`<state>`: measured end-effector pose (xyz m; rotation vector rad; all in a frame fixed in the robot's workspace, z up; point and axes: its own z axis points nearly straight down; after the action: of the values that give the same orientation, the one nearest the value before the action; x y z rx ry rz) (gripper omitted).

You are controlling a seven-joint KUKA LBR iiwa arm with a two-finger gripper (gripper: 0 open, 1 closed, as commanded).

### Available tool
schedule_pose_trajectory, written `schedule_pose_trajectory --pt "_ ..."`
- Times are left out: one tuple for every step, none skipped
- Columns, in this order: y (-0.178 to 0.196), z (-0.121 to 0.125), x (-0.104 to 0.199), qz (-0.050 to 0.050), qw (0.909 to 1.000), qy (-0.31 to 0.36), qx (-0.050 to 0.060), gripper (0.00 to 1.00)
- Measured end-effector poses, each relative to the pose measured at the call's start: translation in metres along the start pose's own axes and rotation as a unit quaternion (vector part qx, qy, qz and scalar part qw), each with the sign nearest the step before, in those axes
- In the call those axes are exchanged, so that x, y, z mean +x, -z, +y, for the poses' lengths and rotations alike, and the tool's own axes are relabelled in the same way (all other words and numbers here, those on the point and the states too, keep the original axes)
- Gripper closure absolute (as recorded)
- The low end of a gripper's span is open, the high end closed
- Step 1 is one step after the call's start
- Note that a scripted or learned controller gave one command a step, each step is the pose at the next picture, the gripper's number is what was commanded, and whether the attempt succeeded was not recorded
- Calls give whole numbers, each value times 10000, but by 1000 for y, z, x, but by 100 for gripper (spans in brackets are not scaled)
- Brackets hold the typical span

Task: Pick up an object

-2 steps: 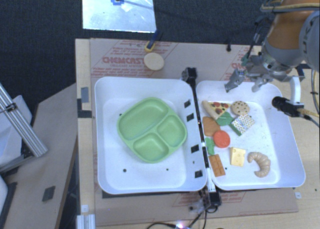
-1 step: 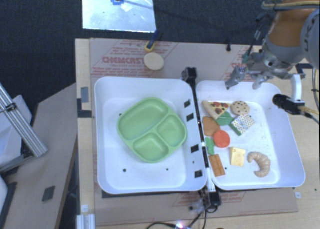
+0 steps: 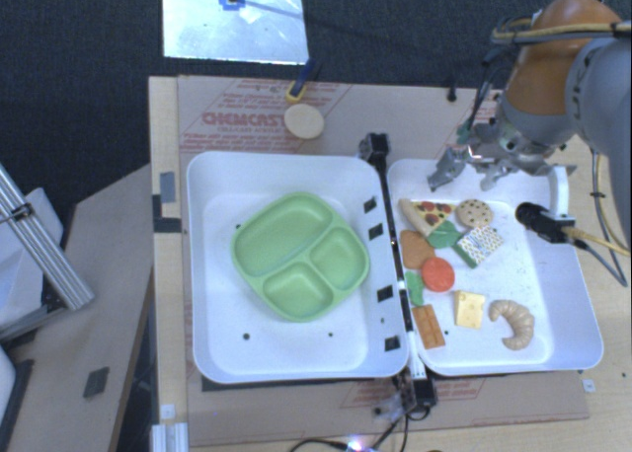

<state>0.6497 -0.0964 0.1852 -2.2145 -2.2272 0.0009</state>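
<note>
Setting: wooden worktop [image 3: 118, 243] against a dark backdrop, carrying two shallow white bins side by side, with printed cardboard under them.
Right bin [image 3: 568, 287]: holds a cluster of toy food items, all lying loose on its floor.
Pizza slice [image 3: 427, 213]: at the far left of the cluster, tip pointing left.
Cookie [image 3: 474, 212]: just right of the pizza slice, dotted with dark chips.
Patterned square [image 3: 480, 244]: near the cookie, tilted, beside a green piece [image 3: 444, 236].
Orange discs: one [image 3: 416, 248] near the divider, a redder one [image 3: 438, 274] just below it.
Cheese block [image 3: 470, 309]: yellow, between the red disc and the croissant.
Croissant [image 3: 513, 322]: nearest the front right of the bin.
Orange cracker [image 3: 429, 326]: by the divider, below a green strip [image 3: 415, 288].
Gripper [image 3: 468, 170]: over the far edge of the right bin, fingers spread apart, nothing between them, apart from the food.
Arm [image 3: 568, 55]: grey with an orange band, reaching in from the right.
Left bin [image 3: 212, 341]: contains a light green divided plate [image 3: 299, 256], lying flat and turned at an angle.
Beyond the bins: a round tan disc [image 3: 304, 120] on the cardboard, and a shiny square sheet [image 3: 235, 6] farther back.
</note>
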Motion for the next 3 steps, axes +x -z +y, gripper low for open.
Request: schedule_pose_trajectory --pt "-63 -1 3 1 10000 -7 13 0" --pt "-103 0 4 0 10000 -13 2 0" --pt "-89 0 3 3 10000 -14 -2 100"
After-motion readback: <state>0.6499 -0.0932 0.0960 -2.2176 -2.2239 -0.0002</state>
